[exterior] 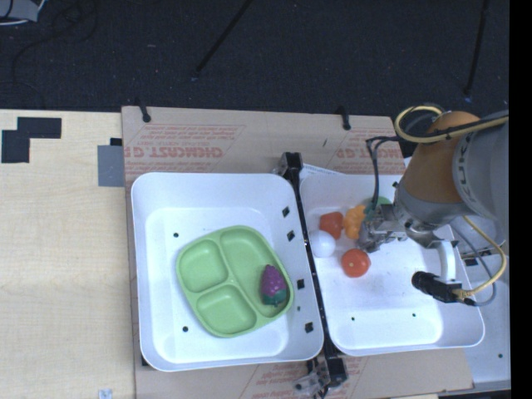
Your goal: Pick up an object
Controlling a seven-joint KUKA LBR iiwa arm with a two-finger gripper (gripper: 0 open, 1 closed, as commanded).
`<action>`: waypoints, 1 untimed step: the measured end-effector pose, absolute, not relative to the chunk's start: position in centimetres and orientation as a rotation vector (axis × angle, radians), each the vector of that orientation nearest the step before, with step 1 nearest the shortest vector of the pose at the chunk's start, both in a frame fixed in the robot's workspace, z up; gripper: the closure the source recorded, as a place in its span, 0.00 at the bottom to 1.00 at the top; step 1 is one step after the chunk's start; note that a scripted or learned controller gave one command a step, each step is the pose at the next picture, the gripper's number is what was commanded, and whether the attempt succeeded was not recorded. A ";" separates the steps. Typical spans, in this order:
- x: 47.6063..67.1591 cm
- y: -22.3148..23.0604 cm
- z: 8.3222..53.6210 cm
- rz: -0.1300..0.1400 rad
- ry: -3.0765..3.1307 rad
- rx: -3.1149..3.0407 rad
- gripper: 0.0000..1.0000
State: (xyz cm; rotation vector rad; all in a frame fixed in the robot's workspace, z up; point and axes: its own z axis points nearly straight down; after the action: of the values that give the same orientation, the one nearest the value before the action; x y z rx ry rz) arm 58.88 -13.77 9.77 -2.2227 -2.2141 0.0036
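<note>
Orange and glossy, the small tomato-like ball (356, 262) lay in the right bin (391, 331), just below the gripper (376, 227) as I watched remotely. I judged the approach underway; whether the tool was open I could not tell. Next it needed lowering squarely over that round, roll-prone target.

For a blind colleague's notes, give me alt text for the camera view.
The arm's gripper hovers low in the right bin beside a red ball, a white ball and a red block. The left bin holds a green divided plate with a purple fruit.
</note>
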 end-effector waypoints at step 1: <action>59.7 -14.5 15.4 -0.002 -2.223 -2.224 1.00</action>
State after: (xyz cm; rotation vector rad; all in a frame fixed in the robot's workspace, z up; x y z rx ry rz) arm 59.69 -14.49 15.44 -2.2239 -2.2227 -0.0020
